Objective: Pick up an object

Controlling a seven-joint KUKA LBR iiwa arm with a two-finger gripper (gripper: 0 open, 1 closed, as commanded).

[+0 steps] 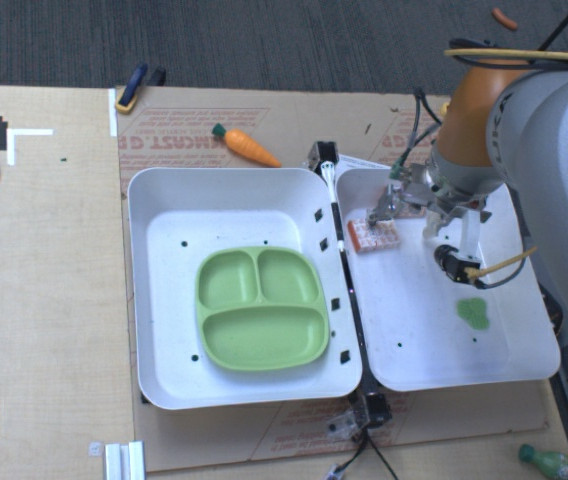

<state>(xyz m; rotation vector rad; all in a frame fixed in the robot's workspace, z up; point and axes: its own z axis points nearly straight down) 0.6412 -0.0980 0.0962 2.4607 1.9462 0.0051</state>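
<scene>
My gripper [388, 208] hangs low over the far left part of the right bin [434, 363], reaching in from the right. Just below and left of it lies a small pink and white block [372, 234] on the bin floor, touching or nearly touching the gripper tip. A small green leafy piece [474, 313] lies nearer the bin's right side. In the left bin [164, 268] a green divided plate [262, 308] lies flat in the middle.
A toy carrot [248, 146] lies on the cardboard behind the left bin. A blue and yellow tool [132, 86] sits at the cardboard's far left corner. A green bottle [554, 458] lies at the lower right, off the bins.
</scene>
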